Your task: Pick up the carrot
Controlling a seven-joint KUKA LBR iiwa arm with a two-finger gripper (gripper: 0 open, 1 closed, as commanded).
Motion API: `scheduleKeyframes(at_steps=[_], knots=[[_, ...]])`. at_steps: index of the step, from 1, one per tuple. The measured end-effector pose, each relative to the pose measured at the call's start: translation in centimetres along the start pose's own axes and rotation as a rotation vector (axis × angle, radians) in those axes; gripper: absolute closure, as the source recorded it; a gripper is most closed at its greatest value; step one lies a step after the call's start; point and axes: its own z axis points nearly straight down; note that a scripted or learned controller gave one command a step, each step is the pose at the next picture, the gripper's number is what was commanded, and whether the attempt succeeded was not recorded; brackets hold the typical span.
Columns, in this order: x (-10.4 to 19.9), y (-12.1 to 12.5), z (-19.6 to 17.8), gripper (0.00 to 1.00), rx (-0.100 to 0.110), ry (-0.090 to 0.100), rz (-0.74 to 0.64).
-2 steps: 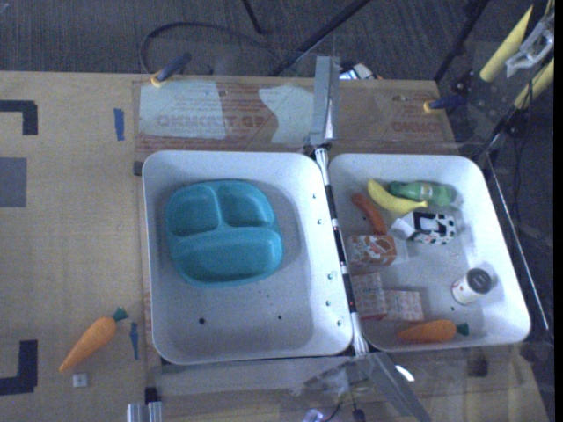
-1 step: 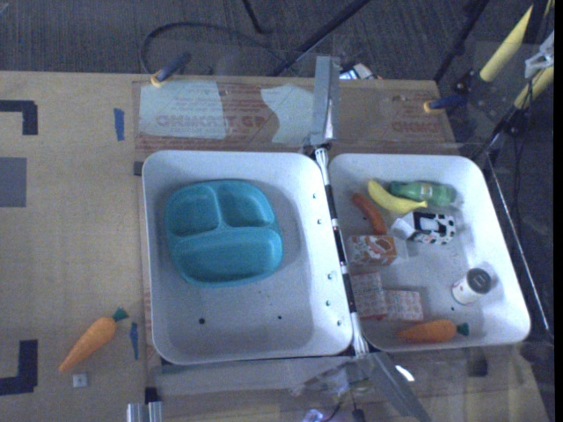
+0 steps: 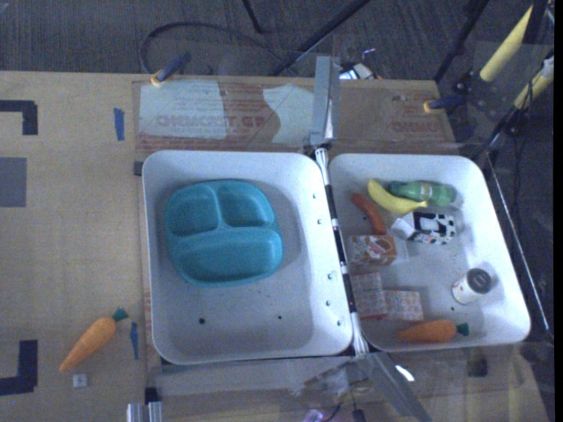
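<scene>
A toy carrot (image 3: 428,331) lies in the right bin (image 3: 506,262) at about 6 o'clock, near the front wall. A second carrot (image 3: 89,342) rests on the bench (image 3: 70,236), at 8 o'clock from the left bin (image 3: 230,341).

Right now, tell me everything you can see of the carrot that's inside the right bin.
The carrot looks like a plastic toy: a smooth orange tapered body with a small dark green stub at its thick end. It lies flat, nearly crosswise, tip pointing left and green end right, on the floor of the right bin near its front wall. Nothing grips it; whether it touches the small packet just behind is unclear.
</scene>
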Motion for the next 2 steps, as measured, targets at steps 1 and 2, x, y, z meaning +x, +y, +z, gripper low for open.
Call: scheduleKeyframes(at_steps=[1,2], knots=[[0.78,0.17,-0.01,0.00,-0.001,0.000,-0.095],[0.44,0.18,-0.06,0.00,0.002,-0.001,-0.464]])
